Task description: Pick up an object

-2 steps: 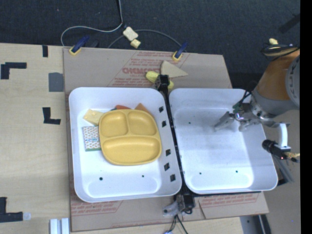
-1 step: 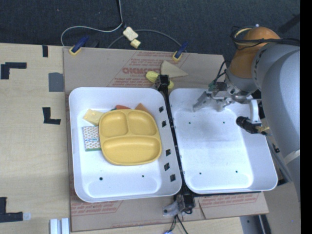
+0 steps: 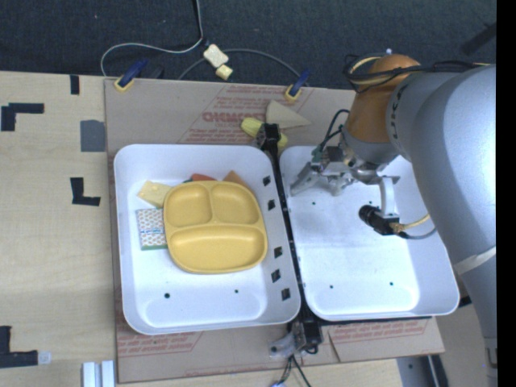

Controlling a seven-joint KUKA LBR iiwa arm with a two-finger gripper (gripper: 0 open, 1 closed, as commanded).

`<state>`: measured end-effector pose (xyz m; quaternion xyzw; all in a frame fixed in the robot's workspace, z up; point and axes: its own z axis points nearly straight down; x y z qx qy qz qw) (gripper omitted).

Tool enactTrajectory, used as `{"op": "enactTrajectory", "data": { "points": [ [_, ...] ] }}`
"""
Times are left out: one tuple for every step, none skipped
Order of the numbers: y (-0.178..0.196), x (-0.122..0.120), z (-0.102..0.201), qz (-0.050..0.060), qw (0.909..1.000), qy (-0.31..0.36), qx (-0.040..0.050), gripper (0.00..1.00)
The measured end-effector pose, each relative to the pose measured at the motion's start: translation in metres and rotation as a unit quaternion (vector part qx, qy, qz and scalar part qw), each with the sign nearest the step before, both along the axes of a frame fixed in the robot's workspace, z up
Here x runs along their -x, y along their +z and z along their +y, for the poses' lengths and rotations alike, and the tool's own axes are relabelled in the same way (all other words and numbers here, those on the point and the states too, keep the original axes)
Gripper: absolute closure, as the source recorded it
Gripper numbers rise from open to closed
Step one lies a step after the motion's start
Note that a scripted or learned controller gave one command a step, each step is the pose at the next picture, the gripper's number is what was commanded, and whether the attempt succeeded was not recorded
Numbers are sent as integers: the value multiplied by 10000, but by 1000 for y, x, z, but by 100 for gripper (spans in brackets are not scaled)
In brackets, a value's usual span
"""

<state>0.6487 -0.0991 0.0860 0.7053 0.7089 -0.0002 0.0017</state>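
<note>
**Gripper over right bin, pickable objects all in left bin**

The gripper [image 3: 322,176] is seen low over the far-left corner of the right bin [image 3: 403,293], near the divider between the bins. Whether it is released or clenched cannot be told from this slant, and nothing is seen held in it.

Candidate objects are all in the left bin [image 3: 201,309]: a yellow divided plate [image 3: 216,226] lies flat near the middle; a small patterned card or packet [image 3: 150,228] lies touching its left edge; a pale yellow piece [image 3: 153,192] sits just beyond that; orange-red bits [image 3: 211,177] are partly hidden behind the plate's far rim.

Handling, as judged — the plate is likely rigid moulded plastic, light, smooth and somewhat slippery. It is too wide to be spanned, so it should be taken at the raised rim or across a compartment divider. The card is thin and flat against the floor, so a poor pinch is expected. The pale piece looks the easiest target, if it is thick enough to be pinched.
</note>
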Motion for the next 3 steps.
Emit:
{"op": "enactTrajectory", "data": {
  "points": [
    [-1,-21,-5,5,10000,-11,-13,0],
    [10,-21,-5,-7,10000,-6,-4,100],
    [108,-22,-16,-40,10000,-18,-3,100]
  ]
}}
